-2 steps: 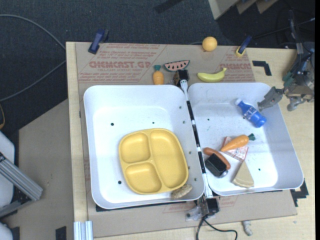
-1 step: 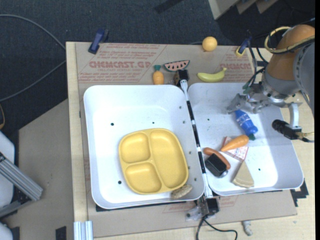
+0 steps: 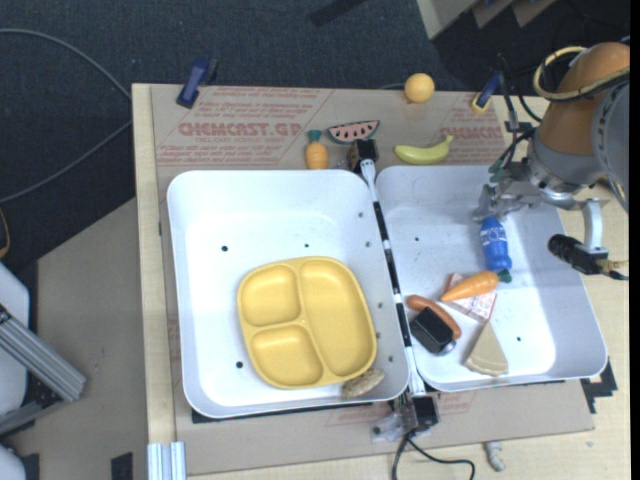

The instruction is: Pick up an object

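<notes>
Nearest, a tan wedge, a black block and a carrot lie in the right bin; the left bin holds a yellow divided plate. Farther back, a blue bottle lies in the right bin, its far end beneath the gripper; whether the jaws clasp it I cannot tell. Beyond, a banana rests on the desk.

A yellow three-compartment plastic tray lies in the left white shallow bin; at its three o'clock, the right white shallow bin holds a small blue plastic bottle.
</notes>
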`<state>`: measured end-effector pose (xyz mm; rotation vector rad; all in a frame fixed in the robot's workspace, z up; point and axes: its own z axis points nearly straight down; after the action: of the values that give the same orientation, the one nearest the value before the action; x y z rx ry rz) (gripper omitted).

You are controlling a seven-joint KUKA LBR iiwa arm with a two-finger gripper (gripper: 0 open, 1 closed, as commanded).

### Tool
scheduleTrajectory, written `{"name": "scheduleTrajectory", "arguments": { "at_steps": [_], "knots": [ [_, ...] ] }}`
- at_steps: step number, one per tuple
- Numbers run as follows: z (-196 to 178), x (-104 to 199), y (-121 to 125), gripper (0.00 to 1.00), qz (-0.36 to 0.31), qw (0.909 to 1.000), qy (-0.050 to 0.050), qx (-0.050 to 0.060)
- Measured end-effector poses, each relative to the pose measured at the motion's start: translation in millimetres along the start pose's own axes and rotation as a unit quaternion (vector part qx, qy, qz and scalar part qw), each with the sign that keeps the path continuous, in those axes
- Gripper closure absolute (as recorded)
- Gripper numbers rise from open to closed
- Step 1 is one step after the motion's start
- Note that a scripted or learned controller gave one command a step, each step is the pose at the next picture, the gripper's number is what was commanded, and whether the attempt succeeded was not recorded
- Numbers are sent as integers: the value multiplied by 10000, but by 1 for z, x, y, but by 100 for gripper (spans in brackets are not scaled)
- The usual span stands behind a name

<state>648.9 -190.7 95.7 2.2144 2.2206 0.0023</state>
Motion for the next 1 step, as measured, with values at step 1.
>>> {"name": "scheduleTrajectory", "arguments": {
  "at_steps": [1],
  "knots": [
    [0,0,0,0,0,10000,0,4]
  ]
}}
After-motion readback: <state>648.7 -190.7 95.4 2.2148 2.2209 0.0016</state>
